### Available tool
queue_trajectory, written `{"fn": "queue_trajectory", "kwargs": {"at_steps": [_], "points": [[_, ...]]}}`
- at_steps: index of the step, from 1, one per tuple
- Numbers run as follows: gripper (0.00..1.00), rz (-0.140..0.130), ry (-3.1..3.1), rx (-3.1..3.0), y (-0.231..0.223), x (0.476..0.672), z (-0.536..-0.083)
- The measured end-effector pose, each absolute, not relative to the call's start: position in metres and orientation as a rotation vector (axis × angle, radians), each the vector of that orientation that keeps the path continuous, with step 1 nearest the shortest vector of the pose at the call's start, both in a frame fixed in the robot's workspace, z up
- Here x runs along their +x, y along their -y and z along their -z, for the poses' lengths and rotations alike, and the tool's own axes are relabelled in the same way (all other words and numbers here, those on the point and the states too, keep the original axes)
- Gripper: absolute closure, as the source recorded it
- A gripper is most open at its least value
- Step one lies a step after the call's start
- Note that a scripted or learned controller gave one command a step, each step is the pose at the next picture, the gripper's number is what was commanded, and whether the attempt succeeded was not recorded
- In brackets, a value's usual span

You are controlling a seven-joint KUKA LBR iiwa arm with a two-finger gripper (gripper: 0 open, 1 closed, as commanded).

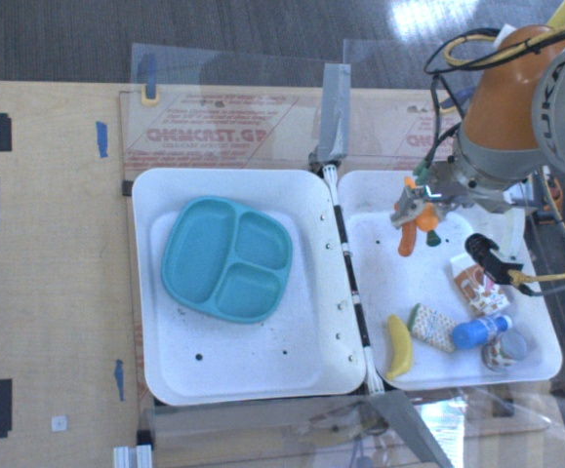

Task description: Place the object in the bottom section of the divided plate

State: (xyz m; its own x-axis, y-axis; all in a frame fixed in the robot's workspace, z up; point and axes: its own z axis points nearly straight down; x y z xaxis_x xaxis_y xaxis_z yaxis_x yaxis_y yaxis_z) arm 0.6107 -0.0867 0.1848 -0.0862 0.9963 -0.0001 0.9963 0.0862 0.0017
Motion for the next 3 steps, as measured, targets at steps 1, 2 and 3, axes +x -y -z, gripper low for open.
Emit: {"fn": "queue_trajectory", "kwargs": {"at_steps": [1, 2, 3], "points": [[1.0, -0.003, -2.286, 2.152, 0.001, 0.636, -0.185], [1.0, 0.004, -2.192, 2.255, -0.071, 0.598, -0.184], [1.0, -0.001, -2.204, 2.238, -0.146, 0.624, -0.158]]}}
